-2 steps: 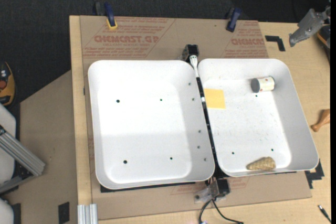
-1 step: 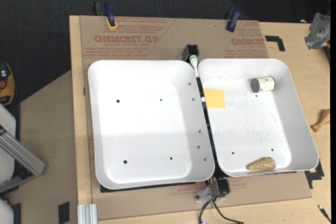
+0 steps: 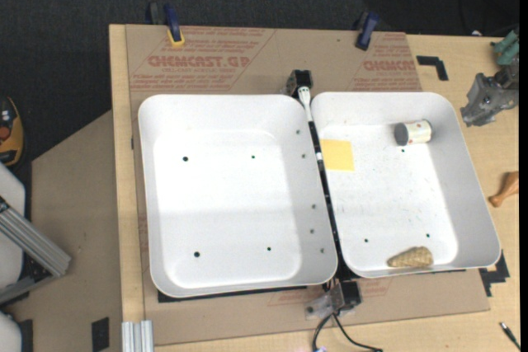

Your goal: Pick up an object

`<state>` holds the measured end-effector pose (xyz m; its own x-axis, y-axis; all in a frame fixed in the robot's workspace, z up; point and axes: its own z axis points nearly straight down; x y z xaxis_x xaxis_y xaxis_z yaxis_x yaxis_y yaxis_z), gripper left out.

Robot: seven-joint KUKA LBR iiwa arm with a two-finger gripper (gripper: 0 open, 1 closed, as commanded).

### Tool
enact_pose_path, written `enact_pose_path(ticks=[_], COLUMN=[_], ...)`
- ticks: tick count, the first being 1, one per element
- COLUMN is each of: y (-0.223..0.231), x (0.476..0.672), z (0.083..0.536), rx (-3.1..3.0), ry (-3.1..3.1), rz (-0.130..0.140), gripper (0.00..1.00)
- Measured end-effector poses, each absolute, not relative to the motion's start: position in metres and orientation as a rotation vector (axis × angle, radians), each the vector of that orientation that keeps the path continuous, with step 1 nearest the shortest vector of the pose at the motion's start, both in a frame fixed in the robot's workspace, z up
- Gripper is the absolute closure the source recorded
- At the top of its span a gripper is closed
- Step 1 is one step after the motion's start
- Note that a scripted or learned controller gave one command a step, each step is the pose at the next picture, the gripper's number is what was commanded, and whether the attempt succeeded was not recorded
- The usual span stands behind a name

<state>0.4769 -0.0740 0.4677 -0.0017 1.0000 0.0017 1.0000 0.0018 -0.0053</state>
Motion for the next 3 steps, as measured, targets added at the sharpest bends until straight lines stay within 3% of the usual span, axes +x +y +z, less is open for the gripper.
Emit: enact_pose_path(ticks=[1, 2, 3], y=[-0.032, 0.011, 0.040], x=[0.480, 0.480, 0.479], z=[0.484, 0.538, 0.535], rx=[-2.218, -2.219, -2.217], ry=[-2.230, -2.231, -2.227], rz=[-0.005, -0.009, -0.002], gripper=[1.00, 1.00, 1.00])
